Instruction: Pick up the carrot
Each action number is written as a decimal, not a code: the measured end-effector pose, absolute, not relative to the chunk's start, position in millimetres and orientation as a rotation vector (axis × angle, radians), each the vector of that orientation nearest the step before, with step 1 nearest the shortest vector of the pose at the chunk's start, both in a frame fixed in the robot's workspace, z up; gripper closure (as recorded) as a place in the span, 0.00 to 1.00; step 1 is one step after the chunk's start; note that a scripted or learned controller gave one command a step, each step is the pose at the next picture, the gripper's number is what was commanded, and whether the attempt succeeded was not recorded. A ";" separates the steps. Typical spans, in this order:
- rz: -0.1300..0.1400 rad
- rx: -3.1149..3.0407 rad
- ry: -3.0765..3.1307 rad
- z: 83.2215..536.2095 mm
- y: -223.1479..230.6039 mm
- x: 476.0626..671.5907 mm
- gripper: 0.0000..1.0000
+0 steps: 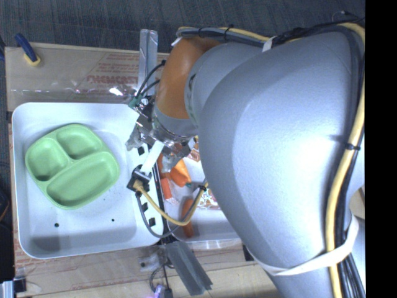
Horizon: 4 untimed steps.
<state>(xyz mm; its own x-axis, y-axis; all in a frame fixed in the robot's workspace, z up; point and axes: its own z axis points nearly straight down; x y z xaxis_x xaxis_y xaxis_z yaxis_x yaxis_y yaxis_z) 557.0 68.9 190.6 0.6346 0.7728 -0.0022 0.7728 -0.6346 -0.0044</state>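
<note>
Hand [162, 157] is parked low over the right bin [214, 233], just past the divide; whether it's open or closed can't be told, arm [273, 154] is in the way. Carrot [180, 174] is seen right beside it. Green plate [71, 164] sits in the left bin [37, 113].

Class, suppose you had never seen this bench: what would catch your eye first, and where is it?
The big grey arm fills the right side, reaching down over the right bin. Next comes the green divided plate, lying in the left bin. Orange pieces, perhaps the carrot, peek out under the wrist in the right bin.
</note>
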 end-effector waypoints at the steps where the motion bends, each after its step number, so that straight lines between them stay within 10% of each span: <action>1: 0.010 -2.740 -1.527 190.3 60.6 541.5 0.00; 2: 0.004 -2.653 -1.680 191.0 -16.3 557.8 0.00; 4: 0.006 -2.421 -1.996 190.8 -37.7 522.9 0.00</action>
<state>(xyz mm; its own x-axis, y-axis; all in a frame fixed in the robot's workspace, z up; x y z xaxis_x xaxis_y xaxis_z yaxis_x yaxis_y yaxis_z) 522.9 -37.7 190.8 0.1907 0.9817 -0.0004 0.9816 -0.1907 -0.0051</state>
